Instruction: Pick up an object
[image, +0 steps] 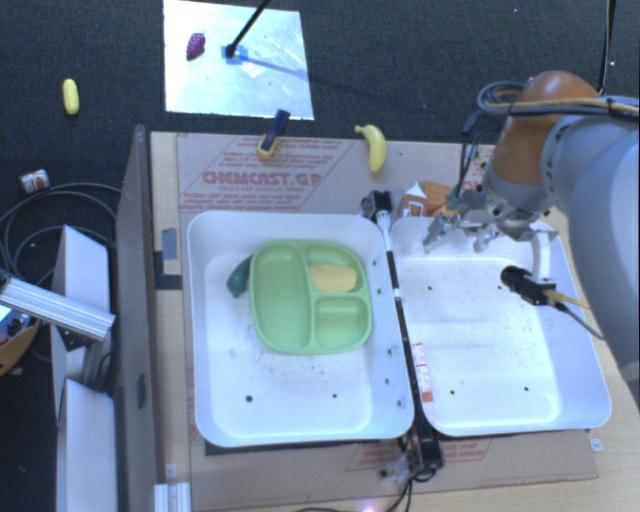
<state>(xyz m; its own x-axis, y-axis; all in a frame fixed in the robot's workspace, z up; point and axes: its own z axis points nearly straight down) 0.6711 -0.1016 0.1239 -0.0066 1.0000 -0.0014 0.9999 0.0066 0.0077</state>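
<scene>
Gripper (458, 232) hangs over the far rim of the right bin (500, 400), fingers spread, nothing between them. Just beside it, toward the view's left, sits an orange-and-white object (424, 199); farther that way, a green divided plate (300, 322) carrying a yellow piece (333, 277). Beyond, the cardboard (330, 165) reads CHEMCAST GP in red
</scene>
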